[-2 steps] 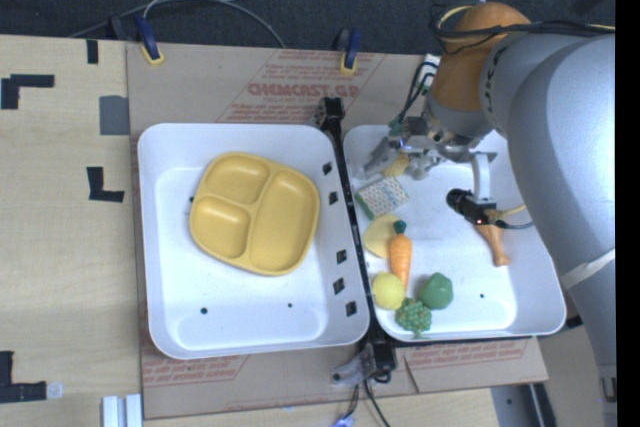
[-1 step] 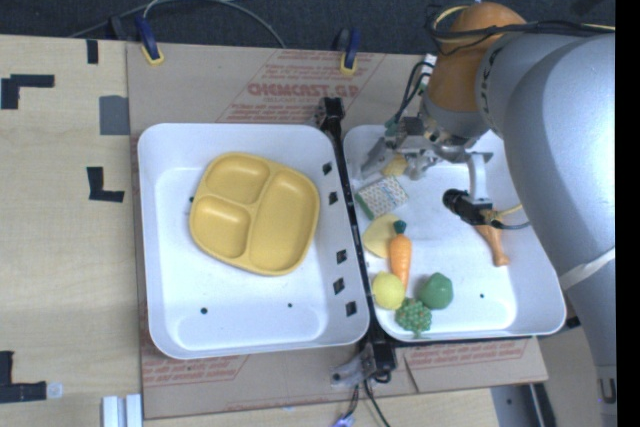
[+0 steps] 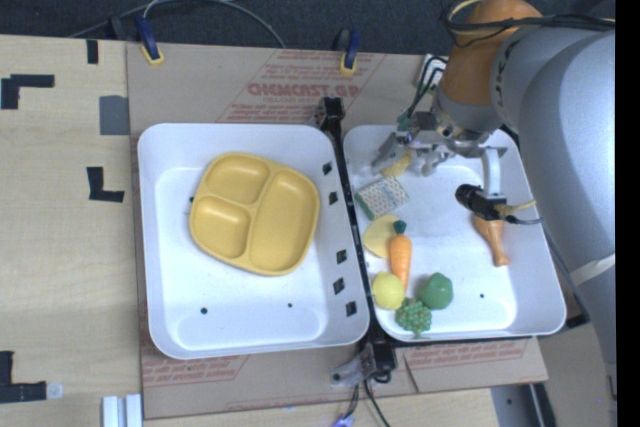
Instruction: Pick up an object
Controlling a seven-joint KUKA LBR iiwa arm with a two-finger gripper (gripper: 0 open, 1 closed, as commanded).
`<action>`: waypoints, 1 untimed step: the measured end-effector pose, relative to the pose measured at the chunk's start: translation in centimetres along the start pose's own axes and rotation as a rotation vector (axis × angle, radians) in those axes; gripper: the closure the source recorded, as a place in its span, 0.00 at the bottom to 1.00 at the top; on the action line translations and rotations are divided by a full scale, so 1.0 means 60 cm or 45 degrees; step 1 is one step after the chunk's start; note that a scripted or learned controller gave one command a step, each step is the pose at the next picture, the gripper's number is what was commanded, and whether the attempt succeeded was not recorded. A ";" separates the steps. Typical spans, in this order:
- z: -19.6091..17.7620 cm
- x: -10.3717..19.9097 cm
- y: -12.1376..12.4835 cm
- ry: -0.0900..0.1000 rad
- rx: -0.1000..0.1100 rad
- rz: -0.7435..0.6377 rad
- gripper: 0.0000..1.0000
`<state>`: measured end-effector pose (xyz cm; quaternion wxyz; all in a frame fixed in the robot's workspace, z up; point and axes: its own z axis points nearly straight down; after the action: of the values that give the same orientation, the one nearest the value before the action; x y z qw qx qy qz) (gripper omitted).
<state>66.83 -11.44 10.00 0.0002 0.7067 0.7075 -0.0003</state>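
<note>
**Orange, yellow, green: seven small foods in the right bin, gripper spread above them**

Seven toy-like pieces lie in the right bin (image 3: 520,315), one of each kind. A flat checked square (image 3: 381,198) with a fine grid lies nearest the gripper, close to the wall shared with the other bin. Just below it come a smooth pale yellow piece (image 3: 379,235) and a tapered orange carrot (image 3: 400,257) with a green tip, the two touching. At the carrot's lower end sit a rounded yellow lemon (image 3: 387,290), a glossy green ball-shaped piece (image 3: 436,291) and a knobbly green broccoli (image 3: 413,317), crowded together near the front wall. An orange-brown piece (image 3: 493,240) shaped like a drumstick lies apart on the right side.

One gripper (image 3: 408,158) hangs over the far end of this bin, just above the checked square. Its two grey metal fingers stand apart — whether anything is caught between them I cannot tell. The arm (image 3: 560,115) comes in from the right, thick, grey and smooth, with its orange band (image 3: 480,55) above the wrist.

One left bin (image 3: 170,315), white and shallow, holds one yellow plate (image 3: 255,212) — rounded corners, three compartments, lying flat and turned at an angle. Both bins rest on a brown cardboard sheet (image 3: 290,85), with two clamps (image 3: 150,45) at its far edge.
</note>
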 end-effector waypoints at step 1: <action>-0.015 0.001 -0.001 0.000 0.002 -0.001 1.00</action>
<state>66.80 -11.38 10.92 -0.0004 0.7063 0.7079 -0.0009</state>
